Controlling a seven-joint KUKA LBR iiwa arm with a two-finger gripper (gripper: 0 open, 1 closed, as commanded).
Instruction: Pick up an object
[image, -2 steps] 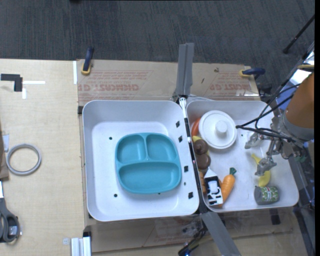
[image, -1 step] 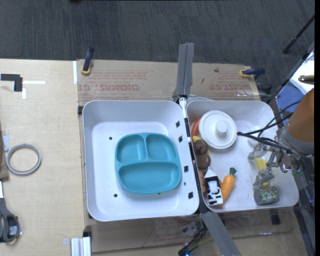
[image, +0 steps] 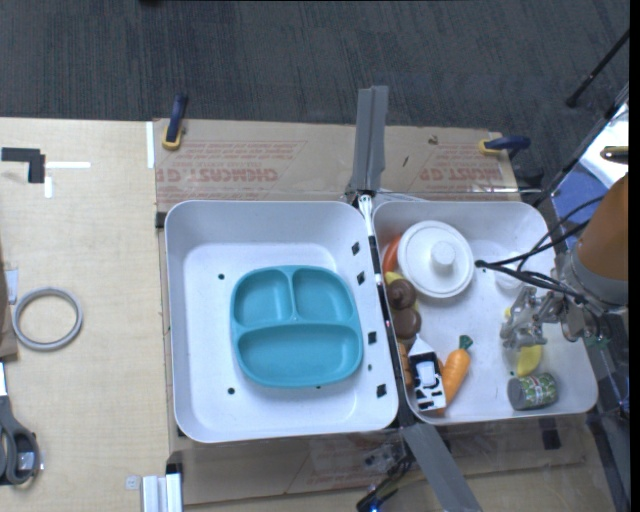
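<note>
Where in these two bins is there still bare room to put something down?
Left bin: bare floor rings the teal plate. Right bin: a bare patch lies between the white lid, the carrot and the gripper; its left edge is crowded.

Bench (image: 80, 420): two white bins (image: 190, 330), tape roll (image: 45, 318), scissors (image: 18, 448).

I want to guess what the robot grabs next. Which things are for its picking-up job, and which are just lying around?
For the job:
claw
carrot
can
white lid
banana
right bin

Just lying about:
tape roll
scissors
clamps
blue plate
</note>
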